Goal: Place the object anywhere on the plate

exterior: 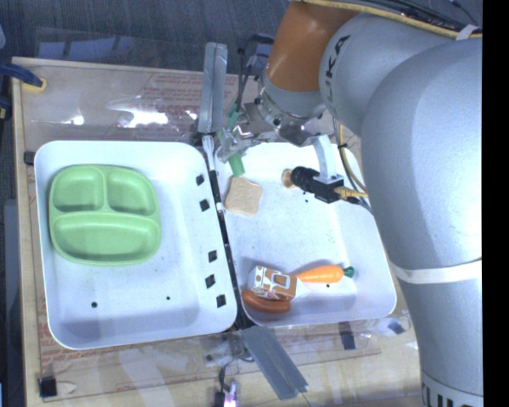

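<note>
A green divided plate (104, 213) lies in the left white bin (85, 320), toward its back left. My gripper (234, 148) hangs over the back left corner of the right bin (365, 227), close to the wall between the two bins. Just below it lies a tan slice of toast (243, 196). An orange carrot (324, 273) with a green tip rests near the right bin's front. Beside the carrot, an orange-and-white pack (274, 283) sits on a brown disc (267, 302). A small green piece (236, 164) shows at the gripper's tip; I cannot make out what it is.
The big grey arm (407, 100) with its orange band (301, 45) covers the right side and the back of the right bin. A black and gold fitting (316, 182) juts out beside the wrist. The divider (216, 227) between the bins carries black clips.
</note>
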### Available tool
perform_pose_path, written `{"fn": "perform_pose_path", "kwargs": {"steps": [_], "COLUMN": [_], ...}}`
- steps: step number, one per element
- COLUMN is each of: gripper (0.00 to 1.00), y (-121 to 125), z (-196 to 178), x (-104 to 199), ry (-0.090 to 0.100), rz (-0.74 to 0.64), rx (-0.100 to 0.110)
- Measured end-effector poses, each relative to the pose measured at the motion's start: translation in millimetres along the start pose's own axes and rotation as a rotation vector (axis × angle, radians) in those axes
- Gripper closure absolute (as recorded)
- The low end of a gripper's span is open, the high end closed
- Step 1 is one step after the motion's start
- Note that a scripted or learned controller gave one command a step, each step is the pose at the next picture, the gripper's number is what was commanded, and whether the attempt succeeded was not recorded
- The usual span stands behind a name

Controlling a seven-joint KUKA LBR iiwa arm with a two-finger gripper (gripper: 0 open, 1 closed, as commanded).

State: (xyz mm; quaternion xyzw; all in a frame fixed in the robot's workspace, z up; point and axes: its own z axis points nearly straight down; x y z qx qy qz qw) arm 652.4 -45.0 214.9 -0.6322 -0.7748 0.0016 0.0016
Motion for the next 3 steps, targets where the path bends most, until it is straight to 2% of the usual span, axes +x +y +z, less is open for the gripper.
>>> {"fn": "perform_pose_path", "kwargs": {"steps": [1,2,3], "gripper": [1.0,1.0,0.0], "y": [8,29,29], "z": [23,8,8], "x": [62,121,121], "ry": [0.0,-0.001,-0.001], "rz": [-0.024,-0.242,-0.242], "rx": [0.0,-0.003,-0.003]}}
